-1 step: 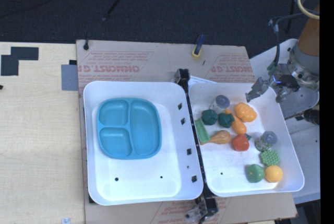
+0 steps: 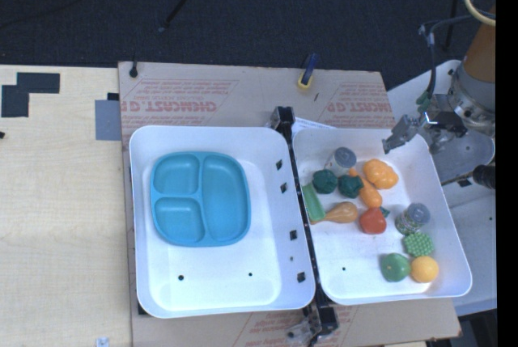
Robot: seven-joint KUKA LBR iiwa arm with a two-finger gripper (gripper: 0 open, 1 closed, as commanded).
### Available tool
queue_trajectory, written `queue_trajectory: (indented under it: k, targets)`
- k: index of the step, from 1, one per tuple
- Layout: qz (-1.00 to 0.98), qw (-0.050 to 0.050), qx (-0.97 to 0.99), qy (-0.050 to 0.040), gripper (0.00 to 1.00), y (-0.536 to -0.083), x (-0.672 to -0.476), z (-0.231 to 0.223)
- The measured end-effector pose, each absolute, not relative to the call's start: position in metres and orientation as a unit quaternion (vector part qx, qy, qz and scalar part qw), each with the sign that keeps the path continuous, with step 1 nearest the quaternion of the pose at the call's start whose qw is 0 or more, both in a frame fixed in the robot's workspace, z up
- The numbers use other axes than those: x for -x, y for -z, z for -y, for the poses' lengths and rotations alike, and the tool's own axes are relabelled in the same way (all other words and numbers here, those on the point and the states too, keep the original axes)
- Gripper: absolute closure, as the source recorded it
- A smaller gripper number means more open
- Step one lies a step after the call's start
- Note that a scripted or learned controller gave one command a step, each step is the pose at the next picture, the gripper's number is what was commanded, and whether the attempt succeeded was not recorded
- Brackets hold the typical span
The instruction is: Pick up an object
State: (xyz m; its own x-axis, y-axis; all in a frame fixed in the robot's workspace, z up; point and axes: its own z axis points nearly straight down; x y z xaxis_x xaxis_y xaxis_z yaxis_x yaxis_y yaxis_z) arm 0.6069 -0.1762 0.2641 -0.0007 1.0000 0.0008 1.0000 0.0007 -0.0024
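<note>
The biggest things are the two white bins on the bench. The left bin (image 2: 162, 272) carries a blue divided plate (image 2: 199, 200) with three compartments, lying in the far half of the bin, and I see nothing in its compartments. The right bin (image 2: 356, 281) holds all the small objects, so the thing to pick must come from here.

The arm (image 2: 477, 62) reaches in from the right and hangs over the far right corner of the right bin. Its gripper (image 2: 422, 129) is above the bin's far rim, well apart from the objects. I see nothing between its parts, but whether it is wide or narrow I cannot tell from this slant.

In the right bin, going by size: a tan pear-like piece (image 2: 340, 213) lies near the middle, with a green long piece (image 2: 312, 202) just beside it at the left wall. An orange piece (image 2: 380, 173) lies at the far side, a red piece (image 2: 373, 221) in the middle, two dark green pieces (image 2: 337, 183) near the far side, a green round piece (image 2: 395, 266) and a yellow ball (image 2: 424, 268) touching at the near side, and two small grey cups (image 2: 416, 215).

My judgement: the task is at its beginning. No object is lifted, all lie in the bin. What is left is to choose one, go down, close on it and raise it.
</note>
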Motion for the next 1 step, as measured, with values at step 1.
queue_trajectory:
  k: [1]
  targets:
    - [0.708,0.003,0.707,-0.0018,0.00,-0.2006,-0.6101,0.1749]
